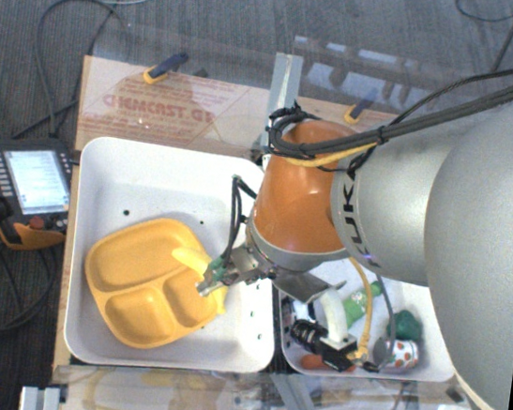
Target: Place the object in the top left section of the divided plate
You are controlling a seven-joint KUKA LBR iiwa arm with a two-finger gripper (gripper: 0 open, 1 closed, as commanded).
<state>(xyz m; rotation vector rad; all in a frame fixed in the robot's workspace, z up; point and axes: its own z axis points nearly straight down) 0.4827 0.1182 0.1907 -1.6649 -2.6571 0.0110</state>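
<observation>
While the end effector (213, 280) hangs over the yellow divided plate's (136, 287) right edge, grip state and object unclear, we judge it should shift toward the top left section (137, 249) before releasing.

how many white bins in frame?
2. Left bin holds the yellow divided plate; right bin, holding small items, is largely covered by the arm.
</observation>
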